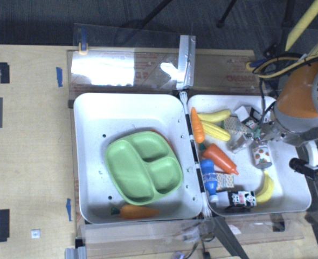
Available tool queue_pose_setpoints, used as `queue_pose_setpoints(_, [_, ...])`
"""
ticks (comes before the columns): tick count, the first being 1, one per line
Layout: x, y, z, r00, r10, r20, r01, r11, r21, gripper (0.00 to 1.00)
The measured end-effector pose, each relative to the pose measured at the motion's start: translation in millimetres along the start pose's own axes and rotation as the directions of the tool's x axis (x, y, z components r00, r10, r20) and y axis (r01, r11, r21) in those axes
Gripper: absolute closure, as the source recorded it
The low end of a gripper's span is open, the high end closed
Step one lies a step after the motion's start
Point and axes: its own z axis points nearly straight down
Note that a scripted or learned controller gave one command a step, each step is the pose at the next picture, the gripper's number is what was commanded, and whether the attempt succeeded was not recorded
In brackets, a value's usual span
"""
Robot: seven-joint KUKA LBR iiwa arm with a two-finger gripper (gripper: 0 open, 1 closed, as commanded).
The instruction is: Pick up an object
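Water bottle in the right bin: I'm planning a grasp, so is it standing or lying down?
Lying down. The bottle shows its full length along the right bin's left wall.

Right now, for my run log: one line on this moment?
gripper: over right bin, above clutter | green divided plate: left bin | nothing visibly held

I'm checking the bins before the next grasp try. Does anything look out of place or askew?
Mostly a normal jumble. One oddity: a carrot leans on the divider between the bins rather than lying flat in the right bin. In the left bin, the green plate partly covers another carrot.
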Motion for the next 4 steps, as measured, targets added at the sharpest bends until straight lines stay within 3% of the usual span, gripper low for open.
queue_pose_setpoints(1, [45, 35, -1, 0.887, -0.461, 0.003, 0.461, 0.887, -0.005, 0.0])
queue_pose_setpoints(2, [28, 54, 1, 0.987, -0.158, -0.034, 0.159, 0.987, 0.028, 0.0])
queue_pose_setpoints(3, [43, 84, 4, 0.998, 0.05, -0.026, -0.048, 0.996, 0.069, 0.0])
queue_pose_setpoints(4, [34, 79, 5, 0.991, -0.127, -0.049, 0.13, 0.989, 0.074, 0.0])
